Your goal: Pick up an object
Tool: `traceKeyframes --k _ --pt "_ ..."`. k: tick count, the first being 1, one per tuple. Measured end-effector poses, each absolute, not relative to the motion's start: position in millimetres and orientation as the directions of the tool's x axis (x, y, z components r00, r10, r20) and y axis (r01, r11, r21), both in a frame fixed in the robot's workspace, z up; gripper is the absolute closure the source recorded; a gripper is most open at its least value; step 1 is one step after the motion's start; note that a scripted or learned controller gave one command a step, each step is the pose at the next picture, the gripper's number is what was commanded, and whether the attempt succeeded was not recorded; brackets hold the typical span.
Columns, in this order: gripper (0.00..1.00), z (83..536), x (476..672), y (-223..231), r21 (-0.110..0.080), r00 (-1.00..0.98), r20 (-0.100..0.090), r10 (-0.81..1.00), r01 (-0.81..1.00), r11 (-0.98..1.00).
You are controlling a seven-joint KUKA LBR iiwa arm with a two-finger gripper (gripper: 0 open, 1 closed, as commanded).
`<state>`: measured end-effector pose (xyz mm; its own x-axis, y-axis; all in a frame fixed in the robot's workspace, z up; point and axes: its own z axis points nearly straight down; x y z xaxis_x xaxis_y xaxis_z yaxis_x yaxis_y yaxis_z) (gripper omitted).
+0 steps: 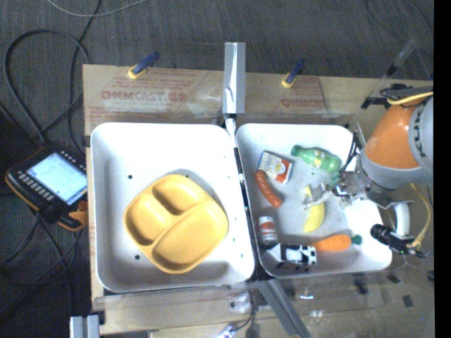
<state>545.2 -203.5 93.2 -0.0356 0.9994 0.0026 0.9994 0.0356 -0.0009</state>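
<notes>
On the bench's right bin (246,189), the arm leans in from three o'clock with its gripper (325,191) low over the banana (314,217), finger state impossible to tell, bare floor open toward twelve o'clock by the green bottle (317,158).

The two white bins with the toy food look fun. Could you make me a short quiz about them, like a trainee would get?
1. True or false: the yellow divided plate lies in the left bin.
2. Which item lies nearest the gripper in the right bin?
A. the carrot
B. the banana
C. the soda can
3. Fill in: the green bottle lies beside the small ____ carton.

Key: 1 true. 2 B. 3 orange-and-white, with the carton just to the bottle's left in the camera view.
</notes>
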Motion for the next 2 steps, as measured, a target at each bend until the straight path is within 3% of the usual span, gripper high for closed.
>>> traceKeyframes --k 1,2 --pt "1.0 102 545.6 -202 0.0 -0.036 0.004 0.999 0.999 0.036" --pt "1.0 188 585.6 -195 -0.002 0.087 -0.003 0.996 0.996 -0.087"
